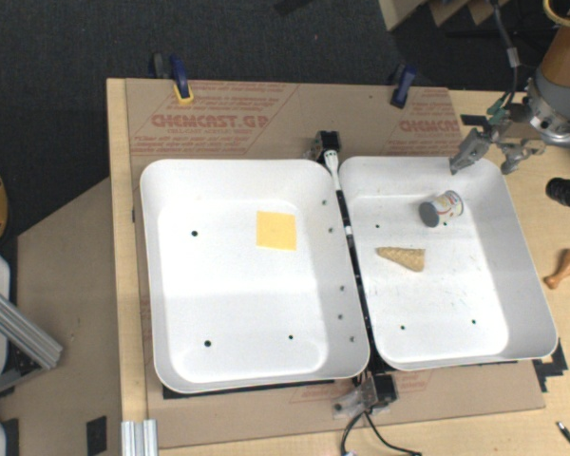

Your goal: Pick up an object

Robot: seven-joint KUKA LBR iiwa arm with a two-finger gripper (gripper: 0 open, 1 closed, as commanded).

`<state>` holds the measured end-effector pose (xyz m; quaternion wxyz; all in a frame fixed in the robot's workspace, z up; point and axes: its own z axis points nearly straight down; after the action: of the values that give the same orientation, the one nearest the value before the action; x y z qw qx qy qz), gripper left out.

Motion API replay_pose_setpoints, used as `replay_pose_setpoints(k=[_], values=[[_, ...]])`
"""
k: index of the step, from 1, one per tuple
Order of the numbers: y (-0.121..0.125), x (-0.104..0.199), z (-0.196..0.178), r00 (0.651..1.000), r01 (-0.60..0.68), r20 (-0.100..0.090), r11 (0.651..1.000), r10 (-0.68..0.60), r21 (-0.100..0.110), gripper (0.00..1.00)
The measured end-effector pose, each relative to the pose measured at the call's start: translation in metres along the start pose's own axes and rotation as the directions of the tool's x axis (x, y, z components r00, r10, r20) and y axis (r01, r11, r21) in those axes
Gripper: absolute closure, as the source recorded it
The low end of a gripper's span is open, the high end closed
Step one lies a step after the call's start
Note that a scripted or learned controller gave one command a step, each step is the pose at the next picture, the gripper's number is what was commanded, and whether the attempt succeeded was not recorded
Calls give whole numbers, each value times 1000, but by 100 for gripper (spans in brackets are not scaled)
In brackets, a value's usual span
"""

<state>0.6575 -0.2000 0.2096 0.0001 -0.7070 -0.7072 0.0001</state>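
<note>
Grey metal fingers (463, 154) spread apart, nothing between them, hanging over the far right corner of the right shallow white plastic bin (524, 283). Gripper (487, 153) centred above the bin rim, arm body cut off at the frame's right edge.

Candidate objects in the right bin: small grey-and-white cylindrical piece (438, 208) near the far wall, just below the gripper; tan wedge-shaped piece (402, 257), resembling a cracker or bread slice, near the bin's middle. In the left shallow white plastic bin (171, 350): flat yellow square (276, 230), well apart from the gripper.

Step in hand, by judgement: approach, no grasp made. Next move calls for: travel inward over the nearest object, likely the cylindrical piece; fingers aligned across its narrow side; descent to the bin floor; closing.

Risk: rolling of the cylinder under contact.

Hard to make out: exact make-up of the cylindrical piece; fingertip height above the bin; wrist detail. Brown board tabletop (123, 255) under both bins.
</note>
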Motion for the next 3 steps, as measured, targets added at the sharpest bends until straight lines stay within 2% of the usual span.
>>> replay_pose_setpoints(k=[1,2,3], values=[[-64,44,110,1000,-1,-6,1000,1,15,0],[-17,-21,122,1000,-2,-7,1000,2,-4,0],[-17,-18,112,1000,3,-1,1000,-3,-5,100]])
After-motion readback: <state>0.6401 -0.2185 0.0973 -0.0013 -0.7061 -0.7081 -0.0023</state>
